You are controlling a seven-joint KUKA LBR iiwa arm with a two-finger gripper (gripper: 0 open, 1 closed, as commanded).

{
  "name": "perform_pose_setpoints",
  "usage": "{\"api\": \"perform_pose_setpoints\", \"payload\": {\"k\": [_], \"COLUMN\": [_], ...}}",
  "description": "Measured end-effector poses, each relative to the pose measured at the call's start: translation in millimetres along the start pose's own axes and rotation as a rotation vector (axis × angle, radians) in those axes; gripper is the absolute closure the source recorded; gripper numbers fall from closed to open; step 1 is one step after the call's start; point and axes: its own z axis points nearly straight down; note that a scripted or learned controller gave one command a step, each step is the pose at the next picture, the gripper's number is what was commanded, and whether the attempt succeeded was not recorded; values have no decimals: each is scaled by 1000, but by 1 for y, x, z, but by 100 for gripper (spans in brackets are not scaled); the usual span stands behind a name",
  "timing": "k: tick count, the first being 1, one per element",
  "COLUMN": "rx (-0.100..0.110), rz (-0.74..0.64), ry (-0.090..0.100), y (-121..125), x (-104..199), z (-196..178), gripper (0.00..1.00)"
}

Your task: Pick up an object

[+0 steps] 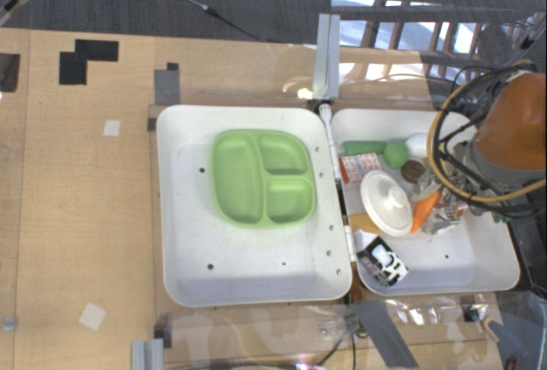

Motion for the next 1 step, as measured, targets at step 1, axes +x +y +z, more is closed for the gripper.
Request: {"api": "perform_pose_setpoints", "payload": {"k": [1], "rx": [-6], "rz": [-125], "ry": [16], "y": [81], "x": [9], "z": [-142], "gripper": [100]}}
